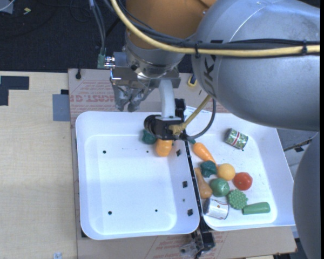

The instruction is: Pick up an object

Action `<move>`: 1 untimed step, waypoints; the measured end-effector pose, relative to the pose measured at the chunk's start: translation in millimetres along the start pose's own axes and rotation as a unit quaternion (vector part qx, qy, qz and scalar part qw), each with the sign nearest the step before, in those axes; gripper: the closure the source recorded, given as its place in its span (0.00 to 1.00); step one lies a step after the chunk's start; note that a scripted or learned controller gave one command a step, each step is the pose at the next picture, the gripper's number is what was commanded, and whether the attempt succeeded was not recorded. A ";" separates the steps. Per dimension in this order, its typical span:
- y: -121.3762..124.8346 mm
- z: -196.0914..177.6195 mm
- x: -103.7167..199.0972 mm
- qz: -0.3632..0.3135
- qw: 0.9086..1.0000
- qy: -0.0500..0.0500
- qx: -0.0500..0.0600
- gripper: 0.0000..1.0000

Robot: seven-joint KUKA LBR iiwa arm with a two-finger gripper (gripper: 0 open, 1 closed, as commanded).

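Gripper (130,100): over the 12 o'clock rim of left bin (124,193).
Jaws: open or closed cannot be told.
Orange piece (163,148): left bin, 1 o'clock corner, touching teal piece (148,138) at its 10 o'clock.
Right bin (270,161): can (236,138) at 12 o'clock, carrot (203,151) at 10 o'clock, tomato (242,181) near centre, cucumber (256,208) at 5 o'clock.

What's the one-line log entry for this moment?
gripper near far rim of left bin | nothing seen held | orange toy, teal toy inside
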State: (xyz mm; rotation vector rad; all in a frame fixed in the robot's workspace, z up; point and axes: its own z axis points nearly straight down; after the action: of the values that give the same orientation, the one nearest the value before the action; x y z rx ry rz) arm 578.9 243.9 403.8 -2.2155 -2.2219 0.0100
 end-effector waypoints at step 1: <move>-41.0 -143.4 -3.2 0.000 1.000 0.004 -0.009 1.00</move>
State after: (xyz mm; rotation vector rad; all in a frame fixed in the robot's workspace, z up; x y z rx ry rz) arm 539.0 240.8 547.6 -2.2198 -2.2279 -0.0194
